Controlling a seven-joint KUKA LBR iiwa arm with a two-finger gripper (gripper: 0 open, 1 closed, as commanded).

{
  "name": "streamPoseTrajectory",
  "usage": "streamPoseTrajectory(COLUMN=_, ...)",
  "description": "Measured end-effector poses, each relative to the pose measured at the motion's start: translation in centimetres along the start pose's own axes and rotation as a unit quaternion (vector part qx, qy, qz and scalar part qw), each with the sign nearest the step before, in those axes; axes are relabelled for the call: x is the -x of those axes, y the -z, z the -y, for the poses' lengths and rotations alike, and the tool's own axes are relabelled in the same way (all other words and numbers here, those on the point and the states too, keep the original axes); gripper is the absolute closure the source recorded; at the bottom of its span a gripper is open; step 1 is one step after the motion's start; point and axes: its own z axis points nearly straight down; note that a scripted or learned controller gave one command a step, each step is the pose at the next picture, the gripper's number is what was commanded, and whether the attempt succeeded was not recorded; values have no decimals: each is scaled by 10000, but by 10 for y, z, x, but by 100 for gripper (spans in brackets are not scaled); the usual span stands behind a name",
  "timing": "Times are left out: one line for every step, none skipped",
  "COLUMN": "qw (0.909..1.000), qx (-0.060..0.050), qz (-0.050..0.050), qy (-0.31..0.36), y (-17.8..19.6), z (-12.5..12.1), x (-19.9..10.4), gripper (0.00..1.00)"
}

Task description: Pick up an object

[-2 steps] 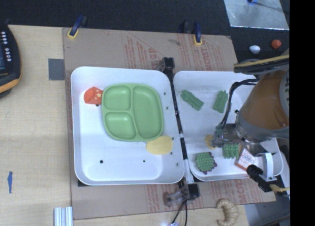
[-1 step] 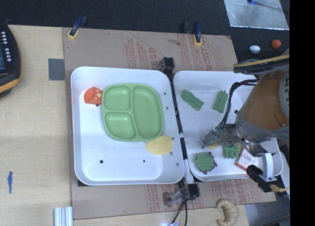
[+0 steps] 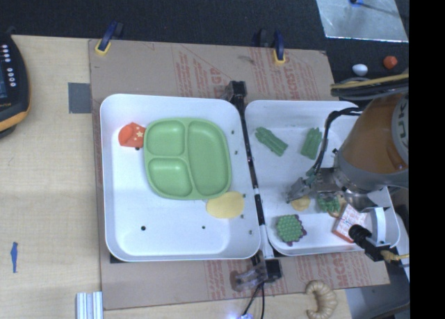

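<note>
Two shallow white bins are seen side by side on a cardboard sheet (image 3: 208,74) clamped to the bench. The left bin (image 3: 125,227) holds a light green divided plate (image 3: 188,158) with three compartments, a small red-orange piece (image 3: 130,135) touching the plate's left rim, and a pale yellow flat piece (image 3: 225,205) just below the plate's lower right corner.

The right bin (image 3: 278,116) holds two green ridged pieces: one (image 3: 271,140) lies tilted near the upper left, the other (image 3: 311,142) stands nearly upright beside the arm's cable. A dark green, bumpy round object (image 3: 290,228) with a purplish rim lies near the bin's front wall. A small yellow piece (image 3: 300,203) is seen directly beneath the gripper (image 3: 306,189), apparently touching it. A further green object (image 3: 328,203) lies just right of the yellow piece, partly covered by the arm. A red and white packet (image 3: 345,225) lies at the lower right.

The gripper is lowered into the right bin; whether its fingers are spread or closed cannot be told, since they appear as a dark blurred mass. No object is seen clearly between them.
</note>
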Motion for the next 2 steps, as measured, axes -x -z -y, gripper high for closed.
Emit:
streamPoseTrajectory(qw=10000, qx=-3, qz=2, qy=11, y=11, z=0, x=1, gripper=100)
streamPoseTrajectory(qw=10000, qx=14, qz=12, qy=10, y=88, z=-24, x=32, gripper=100)
